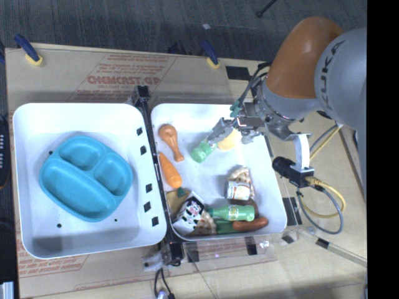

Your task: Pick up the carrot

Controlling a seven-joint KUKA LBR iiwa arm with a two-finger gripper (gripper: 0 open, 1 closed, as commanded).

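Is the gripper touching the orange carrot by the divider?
Apart. The camera view shows the gripper over the right bin's upper middle, bare white floor separating it from the carrot.

Arm (312, 61) reaching from right, wrist angled down-left.

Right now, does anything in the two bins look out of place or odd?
Nothing looks spilled or broken. One oddity: the gripper sits over a green and yellow item in the right bin, while the carrot lies apart by the divider.

carrot (169, 170): smooth orange plastic
divided tray (86, 177): matt blue plastic
bins (37, 120): glossy white plastic
surface (124, 73): printed cardboard
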